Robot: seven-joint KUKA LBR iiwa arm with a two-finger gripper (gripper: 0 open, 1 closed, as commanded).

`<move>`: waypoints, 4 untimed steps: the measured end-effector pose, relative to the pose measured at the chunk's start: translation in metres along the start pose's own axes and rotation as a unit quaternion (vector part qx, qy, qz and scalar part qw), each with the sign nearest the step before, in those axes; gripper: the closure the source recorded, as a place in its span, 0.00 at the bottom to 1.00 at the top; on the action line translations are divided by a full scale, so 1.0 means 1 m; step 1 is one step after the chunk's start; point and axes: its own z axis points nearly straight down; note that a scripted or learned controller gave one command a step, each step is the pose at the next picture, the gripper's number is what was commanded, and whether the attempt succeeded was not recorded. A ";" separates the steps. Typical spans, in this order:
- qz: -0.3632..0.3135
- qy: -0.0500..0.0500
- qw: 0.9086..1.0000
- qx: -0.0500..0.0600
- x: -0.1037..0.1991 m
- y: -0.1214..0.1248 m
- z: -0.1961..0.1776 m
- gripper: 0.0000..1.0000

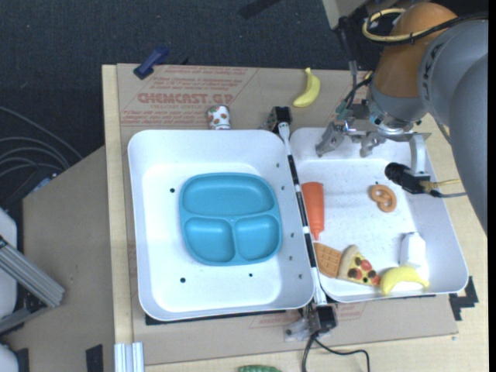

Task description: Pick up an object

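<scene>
Both bins white: left bin point(147, 231), right bin point(442, 231). Sectioned plate point(230, 217) solid light blue. Carrot point(313, 208) orange. Pretzel point(382, 198) brown. Waffle piece point(328, 260) tan, grid pattern. Pizza slice point(359, 268) yellow with red spots. Banana in bin point(403, 280) and banana on bench point(308, 90) yellow. Bench board point(186, 91) tan with red lettering. Arm point(457, 68) grey, orange band.

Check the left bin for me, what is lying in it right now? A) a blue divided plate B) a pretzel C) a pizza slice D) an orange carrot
A: the blue divided plate lies in the left bin, while the carrot, pretzel and pizza slice all lie in the right bin.
</scene>
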 end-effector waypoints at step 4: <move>-0.001 -0.001 1.000 -0.002 0.001 0.002 -0.021 0.00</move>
